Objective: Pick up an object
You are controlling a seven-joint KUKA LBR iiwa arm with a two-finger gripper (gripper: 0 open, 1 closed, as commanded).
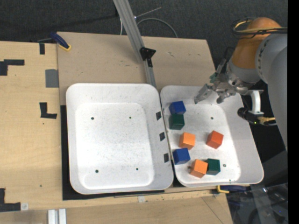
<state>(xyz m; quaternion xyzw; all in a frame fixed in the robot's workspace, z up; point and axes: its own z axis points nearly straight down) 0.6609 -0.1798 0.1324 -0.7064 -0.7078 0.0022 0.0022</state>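
Observation:
The right bin (243,158) holds several small cubes. A blue cube (177,108) sits at its upper left, touching a dark green cube (176,121) just below it. An orange cube (188,139) lies in the middle and a red-orange cube (215,139) to its right. Along the front are a second blue cube (181,156), another orange cube (199,168) and a dark green cube (213,166). My gripper (211,96) hangs over the bin's back edge, to the right of the upper blue cube, open with its fingers spread and nothing between them.
The left bin (112,136) stands beside the right one. A slanted metal pole (133,29) runs down to the bins' shared back corner. The arm's grey and orange body (257,50) fills the upper right. Wooden bench lies to the left.

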